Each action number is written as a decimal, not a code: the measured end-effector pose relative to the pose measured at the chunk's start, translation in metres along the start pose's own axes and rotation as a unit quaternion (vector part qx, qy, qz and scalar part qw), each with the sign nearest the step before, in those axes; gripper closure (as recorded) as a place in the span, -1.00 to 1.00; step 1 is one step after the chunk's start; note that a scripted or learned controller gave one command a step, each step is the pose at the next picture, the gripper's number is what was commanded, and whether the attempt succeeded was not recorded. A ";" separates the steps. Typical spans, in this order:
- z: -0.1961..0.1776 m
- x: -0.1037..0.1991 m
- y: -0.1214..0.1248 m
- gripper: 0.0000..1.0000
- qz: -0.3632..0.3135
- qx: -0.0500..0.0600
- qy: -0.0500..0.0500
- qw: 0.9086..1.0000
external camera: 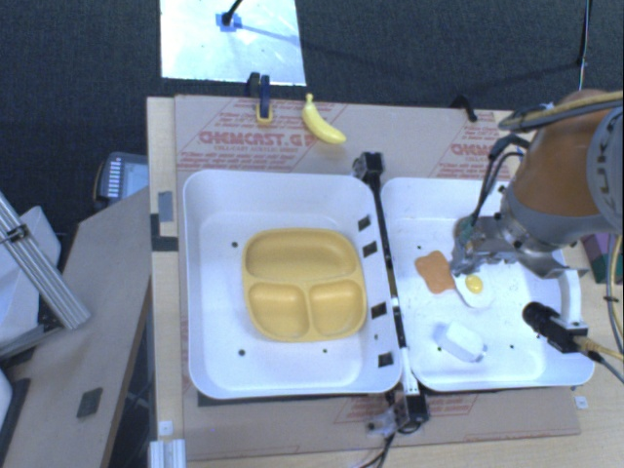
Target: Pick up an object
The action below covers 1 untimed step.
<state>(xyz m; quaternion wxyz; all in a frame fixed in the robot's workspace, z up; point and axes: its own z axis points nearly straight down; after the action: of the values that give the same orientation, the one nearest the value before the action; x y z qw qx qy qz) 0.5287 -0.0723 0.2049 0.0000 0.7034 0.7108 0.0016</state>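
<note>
In the right bin (419,203) lie an orange flat piece (434,271), a toy fried egg (474,288) with a yellow yolk, and a small white block (460,341). My gripper (466,253) hangs low over the right bin, just above and between the orange piece and the egg. The wrist and cables cover its tips. A yellow three-compartment plate (300,283) sits in the left bin (210,261).
A toy banana (322,123) lies on the cardboard behind the bins, beside a yellow clamp (263,100). A black divider (382,261) with clips runs between the bins. A black fitting (551,326) sticks into the right bin's right side.
</note>
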 end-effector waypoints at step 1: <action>-0.013 0.054 0.008 1.00 0.000 0.000 -0.001 1.000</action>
<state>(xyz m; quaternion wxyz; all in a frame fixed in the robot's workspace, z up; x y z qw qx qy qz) 0.5364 -0.0185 0.2185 0.0005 0.7034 0.7108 0.0014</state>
